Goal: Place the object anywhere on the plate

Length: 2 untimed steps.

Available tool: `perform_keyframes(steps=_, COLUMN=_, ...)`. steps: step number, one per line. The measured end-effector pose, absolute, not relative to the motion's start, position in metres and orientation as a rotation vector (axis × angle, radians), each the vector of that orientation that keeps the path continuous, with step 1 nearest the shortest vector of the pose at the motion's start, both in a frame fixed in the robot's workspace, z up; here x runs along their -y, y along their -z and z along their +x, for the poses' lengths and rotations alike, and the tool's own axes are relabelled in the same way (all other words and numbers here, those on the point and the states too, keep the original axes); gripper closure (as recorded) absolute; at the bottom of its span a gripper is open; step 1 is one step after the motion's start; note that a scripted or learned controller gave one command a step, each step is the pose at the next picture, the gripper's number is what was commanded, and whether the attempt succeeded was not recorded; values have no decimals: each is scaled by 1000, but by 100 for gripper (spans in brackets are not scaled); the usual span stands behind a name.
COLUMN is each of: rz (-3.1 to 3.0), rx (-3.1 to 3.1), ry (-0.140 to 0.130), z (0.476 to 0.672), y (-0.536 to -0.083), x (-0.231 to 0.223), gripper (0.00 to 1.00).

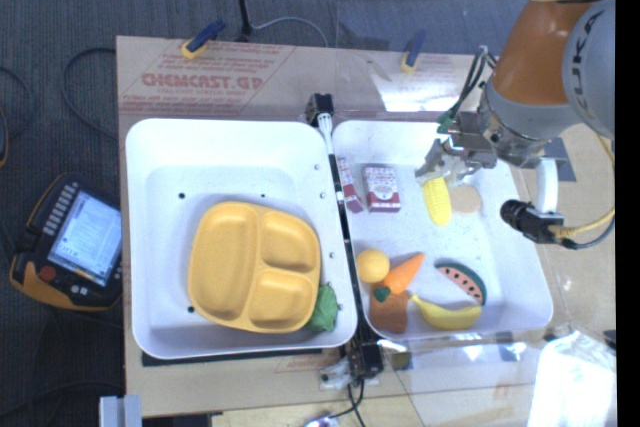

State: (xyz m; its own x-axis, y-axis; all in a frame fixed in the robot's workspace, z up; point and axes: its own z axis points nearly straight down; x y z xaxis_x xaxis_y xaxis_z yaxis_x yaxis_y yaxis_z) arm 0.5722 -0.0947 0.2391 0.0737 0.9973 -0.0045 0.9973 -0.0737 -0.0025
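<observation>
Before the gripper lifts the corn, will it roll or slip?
The corn looks long and rounded, so a push from the side would probably roll it. Its surface seems smooth and stiff like moulded plastic, so it may slip between the fingers. It lies below the gripper, close to a pale round piece that could block it.

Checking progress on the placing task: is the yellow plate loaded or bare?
Bare. The yellow plate's three compartments show only their own surface; the corn cob is over the right bin, at the gripper.
</observation>
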Motion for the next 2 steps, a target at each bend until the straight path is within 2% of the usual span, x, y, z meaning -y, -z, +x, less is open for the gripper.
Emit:
perform_keyframes(steps=1, rz=2473, rx=-1941, ry=13, z=508, y=-182, x=-18, gripper=100)
perform_keyframes(steps=2, rz=2475, rx=-1939, ry=11, z=508, y=-182, x=-18, gripper=0)
